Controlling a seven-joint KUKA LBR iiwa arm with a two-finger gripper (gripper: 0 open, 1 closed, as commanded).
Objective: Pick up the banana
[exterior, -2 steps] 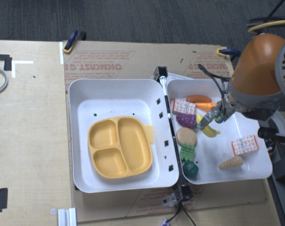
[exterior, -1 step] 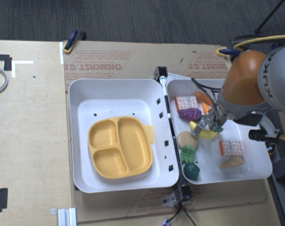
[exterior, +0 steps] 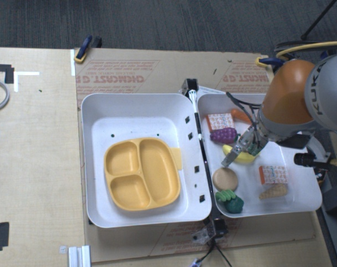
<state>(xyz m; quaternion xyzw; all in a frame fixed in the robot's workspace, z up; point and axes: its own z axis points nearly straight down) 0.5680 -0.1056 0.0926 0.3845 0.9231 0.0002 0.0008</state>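
From the overhead camera view, I'm looking at the right bin (exterior: pixel 302 202), where the banana (exterior: pixel 243 156) lies near the middle, mostly covered by my gripper (exterior: pixel 239 151). Only a yellow sliver shows on either side of the tool. I can't tell from here whether the jaws are apart or together, nor whether they sit around the fruit or just above it, so I claim no hold.

The neighbours crowd in. The purple grapes (exterior: pixel 224 134) sit just beside the banana on its upper left, with a red-and-white packet (exterior: pixel 220 120) beyond them. The round tan piece (exterior: pixel 225 179) lies just below, and the green item (exterior: pixel 230 201) near the front wall. A second packet (exterior: pixel 274 174) and a bread-like piece (exterior: pixel 273 192) are well apart to the right.

My judgement: the step in hand is the close on the banana. To do it well I want the jaws straddling the fruit across its narrow width, centred along its curve, and low enough to get under the rounded flanks. I'd keep clear of the grapes. Lift straight up, slowly, and check yellow between the jaws before trusting it.

The left bin (exterior: pixel 96 149) holds the yellow divided plate (exterior: pixel 141 173), not my concern now.
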